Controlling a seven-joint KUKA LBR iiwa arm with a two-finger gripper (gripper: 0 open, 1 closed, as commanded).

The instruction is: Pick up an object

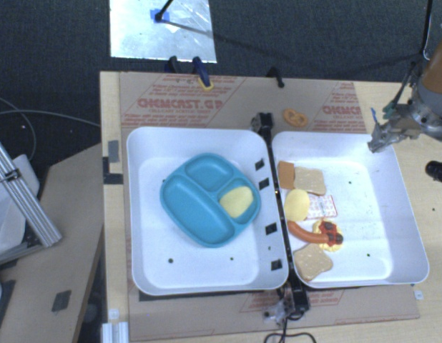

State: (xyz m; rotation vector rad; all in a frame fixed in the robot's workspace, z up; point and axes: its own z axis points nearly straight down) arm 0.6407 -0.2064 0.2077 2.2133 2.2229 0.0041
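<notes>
above the right bin's far corner, the gripper

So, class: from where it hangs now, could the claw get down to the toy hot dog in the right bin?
Probably yes. The claw hangs at the right bin's far right corner, and the hot dog lies uncovered. The yellow piece and toast crowd it closely, so a clean grip may be awkward.

camera view: fixed overhead, slanted down | frames both white bins side by side, wide and distant | arm enters at 2 o'clock
</notes>
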